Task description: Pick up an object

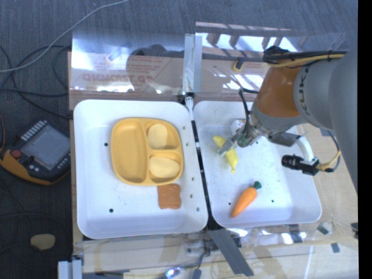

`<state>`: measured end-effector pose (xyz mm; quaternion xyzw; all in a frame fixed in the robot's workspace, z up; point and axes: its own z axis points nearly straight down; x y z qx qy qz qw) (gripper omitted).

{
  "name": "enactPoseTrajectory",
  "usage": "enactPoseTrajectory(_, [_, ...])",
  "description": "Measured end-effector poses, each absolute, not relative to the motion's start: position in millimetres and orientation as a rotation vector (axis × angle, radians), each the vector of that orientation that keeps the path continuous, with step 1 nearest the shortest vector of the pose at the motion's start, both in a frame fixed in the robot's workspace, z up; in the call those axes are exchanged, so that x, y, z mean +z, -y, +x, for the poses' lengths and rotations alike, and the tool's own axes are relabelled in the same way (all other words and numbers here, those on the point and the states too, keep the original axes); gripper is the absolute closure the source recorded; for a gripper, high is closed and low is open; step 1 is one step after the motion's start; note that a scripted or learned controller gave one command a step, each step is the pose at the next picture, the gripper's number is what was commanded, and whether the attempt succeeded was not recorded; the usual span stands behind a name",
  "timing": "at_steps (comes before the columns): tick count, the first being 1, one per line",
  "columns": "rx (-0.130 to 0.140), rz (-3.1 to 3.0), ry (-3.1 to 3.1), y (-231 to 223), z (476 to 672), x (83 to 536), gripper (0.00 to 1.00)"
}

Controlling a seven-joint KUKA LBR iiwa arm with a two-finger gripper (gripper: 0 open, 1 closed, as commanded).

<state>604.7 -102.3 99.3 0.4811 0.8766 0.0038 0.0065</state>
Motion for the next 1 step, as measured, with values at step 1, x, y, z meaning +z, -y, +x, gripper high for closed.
enactPoseTrajectory(1, [-0.003,1.879,-2.516,49.3,593.3,240.4,1.00])
